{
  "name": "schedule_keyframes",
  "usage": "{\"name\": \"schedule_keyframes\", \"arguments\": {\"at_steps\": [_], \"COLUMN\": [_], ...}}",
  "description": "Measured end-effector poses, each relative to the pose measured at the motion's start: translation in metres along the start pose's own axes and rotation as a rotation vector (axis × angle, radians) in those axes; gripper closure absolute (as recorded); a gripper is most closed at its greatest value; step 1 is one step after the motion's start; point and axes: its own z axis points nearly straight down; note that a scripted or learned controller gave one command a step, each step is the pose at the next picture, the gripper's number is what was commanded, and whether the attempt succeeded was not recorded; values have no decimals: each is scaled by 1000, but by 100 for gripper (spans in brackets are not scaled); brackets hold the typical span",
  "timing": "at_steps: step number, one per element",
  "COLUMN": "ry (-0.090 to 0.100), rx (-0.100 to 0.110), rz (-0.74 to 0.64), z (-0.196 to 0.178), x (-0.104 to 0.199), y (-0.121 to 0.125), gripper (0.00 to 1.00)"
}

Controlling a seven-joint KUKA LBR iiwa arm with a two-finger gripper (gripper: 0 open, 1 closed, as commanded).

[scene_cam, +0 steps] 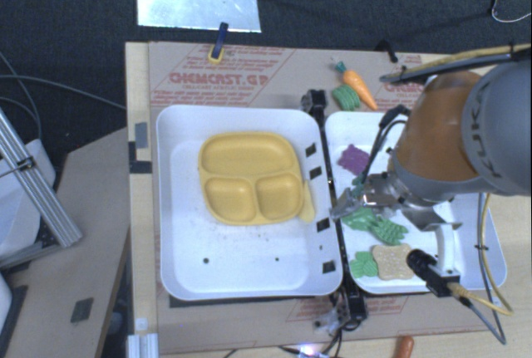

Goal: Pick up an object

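Camera view. Table (249, 70): brown board top carrying two shallow white bins side by side.

Left bin (179, 265): holds one yellow divided tray (249, 178), three compartments, lying flat near the middle.

Right bin (492, 261): holds small toy food pieces. Purple piece (355, 157) toward the far side; green leafy piece (376, 223) near the middle; tan bread-shaped slice (391, 262) on the near side, touching a second small green piece (362, 266) at its left.

Arm (465, 132): grey with orange band, reaching over the right bin. Jaws (349, 205) low at the bin's left edge, just beside the green leafy piece; whether spread or pressed together, cannot tell.

Outside the bins, on the table: toy carrot (357, 83), orange with green top, beside another green piece (346, 98).
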Motion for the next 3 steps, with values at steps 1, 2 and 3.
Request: {"name": "schedule_keyframes", "arguments": {"at_steps": [1, 2, 3], "ry": [-3, -2, 0], "rx": [4, -3, -2], "rz": [4, 2, 0], "z": [-5, -94, -173], "x": [-4, 22, 65], "y": [1, 2, 3], "gripper": [100, 100, 100]}}
